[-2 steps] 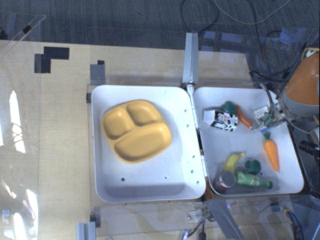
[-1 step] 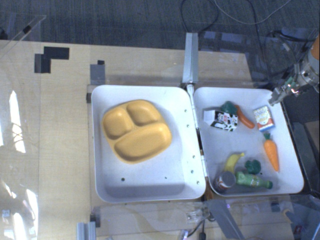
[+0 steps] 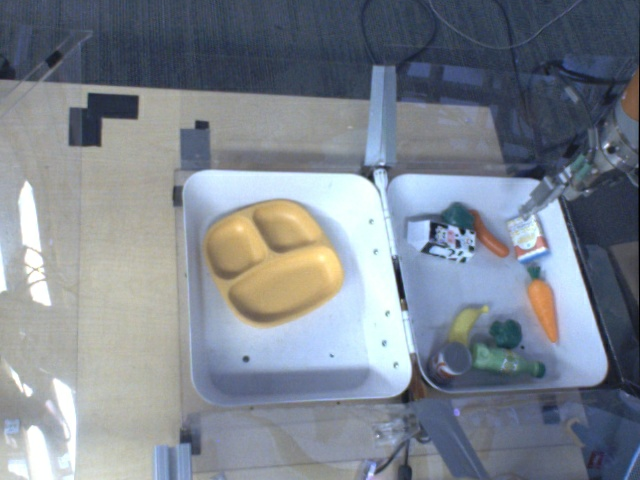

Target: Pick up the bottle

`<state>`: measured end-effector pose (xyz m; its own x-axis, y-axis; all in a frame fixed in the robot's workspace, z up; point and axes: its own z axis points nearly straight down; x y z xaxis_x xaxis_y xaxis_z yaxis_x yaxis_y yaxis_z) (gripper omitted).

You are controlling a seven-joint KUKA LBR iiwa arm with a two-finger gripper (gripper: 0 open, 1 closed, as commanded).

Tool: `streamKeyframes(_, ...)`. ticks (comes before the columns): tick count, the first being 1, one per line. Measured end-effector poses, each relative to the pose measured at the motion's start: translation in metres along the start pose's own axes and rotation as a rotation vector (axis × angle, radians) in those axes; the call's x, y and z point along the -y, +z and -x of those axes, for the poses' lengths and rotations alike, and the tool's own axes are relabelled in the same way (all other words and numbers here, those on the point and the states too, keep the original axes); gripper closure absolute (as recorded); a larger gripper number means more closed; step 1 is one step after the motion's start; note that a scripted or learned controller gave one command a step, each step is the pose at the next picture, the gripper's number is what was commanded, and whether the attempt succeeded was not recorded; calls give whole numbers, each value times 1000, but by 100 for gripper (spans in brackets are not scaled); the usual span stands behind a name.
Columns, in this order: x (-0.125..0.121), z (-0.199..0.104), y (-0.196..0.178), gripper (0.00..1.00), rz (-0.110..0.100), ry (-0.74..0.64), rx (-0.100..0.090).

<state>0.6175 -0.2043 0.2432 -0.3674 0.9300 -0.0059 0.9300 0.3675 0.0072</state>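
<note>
Pale wooden bench [image 3: 100,298] holds two bins; end effector [image 3: 530,208] grip state unclear.

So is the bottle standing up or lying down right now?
Lying down. The green bottle rests on its side along the right bin's front edge, its length running left to right, next to a can.
</note>
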Motion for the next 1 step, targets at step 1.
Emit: streamKeyframes(1,84,-32,34,0,-2,-31,-2)
